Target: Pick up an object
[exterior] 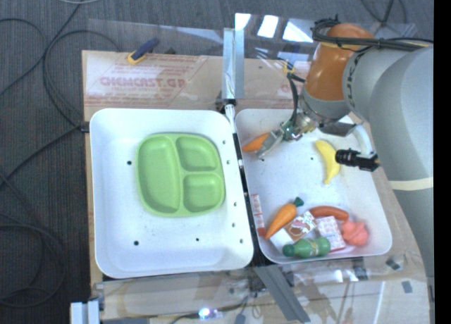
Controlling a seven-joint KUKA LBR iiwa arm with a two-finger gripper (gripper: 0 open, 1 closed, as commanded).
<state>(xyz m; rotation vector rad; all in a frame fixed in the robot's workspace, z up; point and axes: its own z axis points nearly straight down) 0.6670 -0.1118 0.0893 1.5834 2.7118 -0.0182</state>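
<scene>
Toys crowd the near corner of the right bin [373, 196]: a green toy vegetable [307, 247] lies at the near wall, a small printed packet [301, 226] and a pink-and-white box [330, 229] sit just behind it, a pink lump [356, 232] rests at the right, a red sausage [328, 212] lies beyond those, and a toy carrot with a green top [283, 218] slants toward the divide between the bins; farther back in that bin a yellow banana [327, 160] lies on the white floor, well apart from the cluster; beyond it, near the far left corner, a second orange carrot piece [255, 142] lies on the floor by the bin's inner wall; the claw [273, 141] comes down at a slant just beside that piece, its tips at or touching the piece's right end, though whether they are spread or closed cannot be told, and nothing is seen clamped between them; the left bin [113, 196] carries a green divided plate [181, 175] with three compartments, lying flat near its middle; the grey arm [394, 104] with its orange band [331, 69] reaches in from the right over the far edge of the right bin; behind both bins, on the surface [106, 94], a clear sheet printed with red lettering [141, 82] lies flat, and a small blue and yellow object [143, 50] sits at its far edge.
</scene>
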